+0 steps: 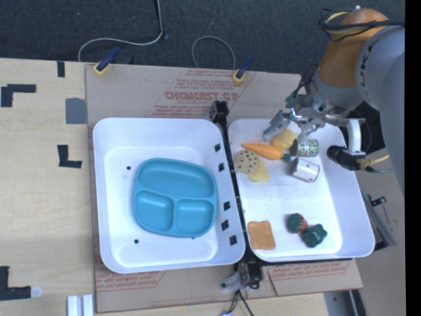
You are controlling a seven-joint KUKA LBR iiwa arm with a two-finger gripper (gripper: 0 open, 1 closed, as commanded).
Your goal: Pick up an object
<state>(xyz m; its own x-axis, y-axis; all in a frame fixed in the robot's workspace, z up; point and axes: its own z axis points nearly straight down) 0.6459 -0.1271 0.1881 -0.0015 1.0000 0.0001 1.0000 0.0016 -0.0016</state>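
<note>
Two bins on the desk; landmark is the right bin (329,239). Left of it, left bin (108,176) holding a blue tray (174,197). Arm over its far end; jaws (293,125) spread, nothing between them, above the cheese wedge (284,139). Carrot (263,151) and cans (306,158) crowd close: fingers may nudge neighbours, wedge slips. Smooth white floor; cardboard underneath.

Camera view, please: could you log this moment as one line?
gripper: over right bin, above cheese wedge | nothing seen held | carrot beside it | blue tray in left bin
</note>
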